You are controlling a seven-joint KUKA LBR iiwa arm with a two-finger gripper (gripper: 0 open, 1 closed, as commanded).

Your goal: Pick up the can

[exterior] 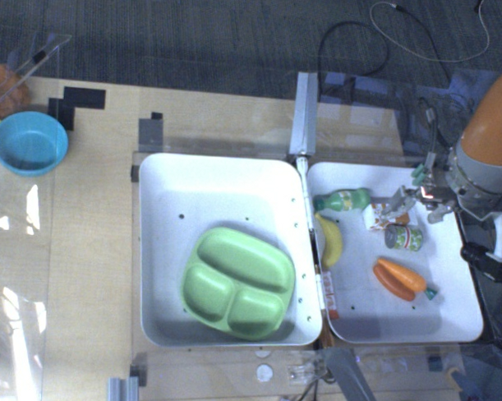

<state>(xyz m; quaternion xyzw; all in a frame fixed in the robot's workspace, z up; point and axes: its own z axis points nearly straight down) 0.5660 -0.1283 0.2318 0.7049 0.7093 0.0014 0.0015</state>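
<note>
Tool [396, 210] hangs low over the right bin [468, 326], directly above the can [403, 237]; I cannot tell its opening or whether it grips anything. Nearest lies the carrot [401, 279], a likely bump on descent. The can, on its side, may roll. Farther off, the banana [331, 239] and bottle [343, 200] crowd it.

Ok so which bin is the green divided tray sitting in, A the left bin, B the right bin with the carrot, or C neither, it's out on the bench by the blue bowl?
A: the green divided tray lies inside the left bin, while the carrot, banana and can sit in the right bin, and the blue bowl stands apart on the bench.
</note>
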